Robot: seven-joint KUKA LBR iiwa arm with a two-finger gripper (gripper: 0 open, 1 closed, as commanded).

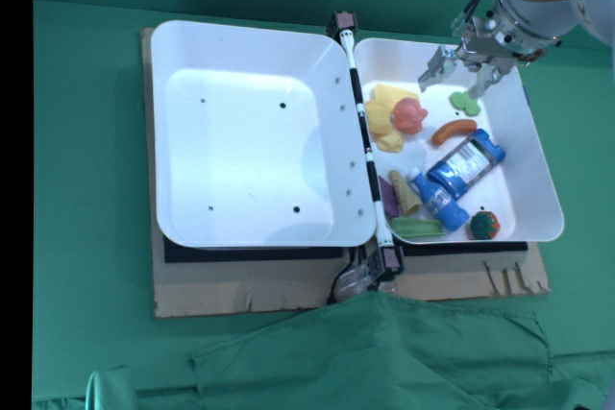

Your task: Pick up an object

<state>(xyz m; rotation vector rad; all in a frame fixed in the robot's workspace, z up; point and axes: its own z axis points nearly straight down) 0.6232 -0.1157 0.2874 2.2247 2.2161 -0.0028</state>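
Green cloth (384, 355) lies bunched along the near edge of the desk (86, 158), overlapping the front of a brown cardboard sheet (250, 288) on which both bins rest.

On the left stands the left bin (173, 48), its white floor bare apart from a few small dark dots. A black-and-white rod (363, 134) runs between the two bins, along their shared edges.

To the right, the right bin (538, 178) holds all the objects. Near its left wall lies a yellow piece (382, 110) with a red-pink toy (409, 115) resting against it. Just right of those is an orange sausage-shaped toy (453, 131). Below it sits a blue packet with a white label (466, 163), tilted, and touching its lower end a small blue bottle (432, 194). Toward the near wall are a purple piece (387, 199) beside a tan cone-like piece (405, 192), a green pod-like toy (416, 228), and a round green-and-red toy (483, 225) in the near right corner. A small green toy (465, 100) lies near the far wall.

Over that far part of the right bin hangs the claw (461, 77), fingers spread apart with nothing between them, one fingertip just beside the small green toy.
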